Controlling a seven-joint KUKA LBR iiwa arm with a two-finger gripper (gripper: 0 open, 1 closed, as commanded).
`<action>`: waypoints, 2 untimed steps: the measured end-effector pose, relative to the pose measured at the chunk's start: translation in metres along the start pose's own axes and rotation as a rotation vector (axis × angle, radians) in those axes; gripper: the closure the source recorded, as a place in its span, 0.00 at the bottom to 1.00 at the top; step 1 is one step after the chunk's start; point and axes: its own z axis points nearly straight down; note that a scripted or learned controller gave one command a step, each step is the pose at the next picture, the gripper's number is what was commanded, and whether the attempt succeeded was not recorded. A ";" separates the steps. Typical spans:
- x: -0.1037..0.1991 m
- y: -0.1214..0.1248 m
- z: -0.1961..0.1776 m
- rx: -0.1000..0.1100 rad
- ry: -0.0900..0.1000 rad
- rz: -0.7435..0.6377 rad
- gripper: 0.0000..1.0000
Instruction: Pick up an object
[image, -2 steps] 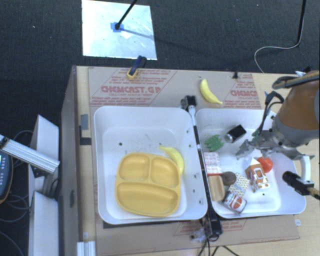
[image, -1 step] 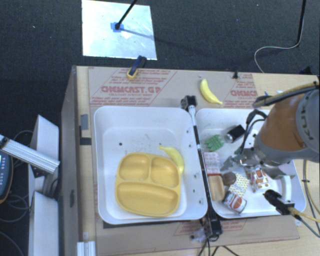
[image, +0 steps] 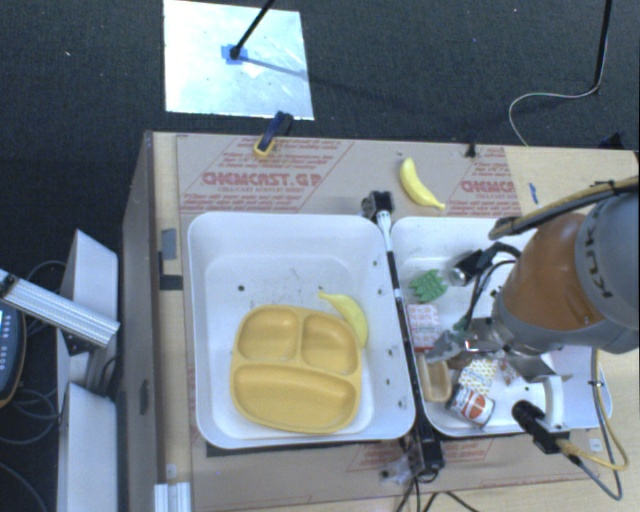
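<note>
Camera view: arm low over the crowded right bin, no object seen in its grasp.

Largest first: the grey-and-orange arm (image: 565, 285) covers much of the right bin (image: 440, 232); the left bin (image: 290, 235) bears a yellow divided tray (image: 295, 368) and a banana (image: 347, 313) at the tray's upper right corner. The gripper (image: 462, 340) sits among small clutter: a red-and-white packet (image: 422, 322) just to its left, a green item (image: 429, 286) above, a red-ended can (image: 470, 403) just below. Whether it is open or closed I cannot tell. Likely risk: the pieces lie so close that a closing grasp may pinch two, or nudge the can aside and come up bare. A second banana (image: 420, 186) lies outside on the bench.
</note>
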 end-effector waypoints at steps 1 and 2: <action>0.000 0.003 -0.012 -0.008 0.000 -0.001 1.00; 0.000 0.003 -0.012 -0.007 0.000 -0.001 0.00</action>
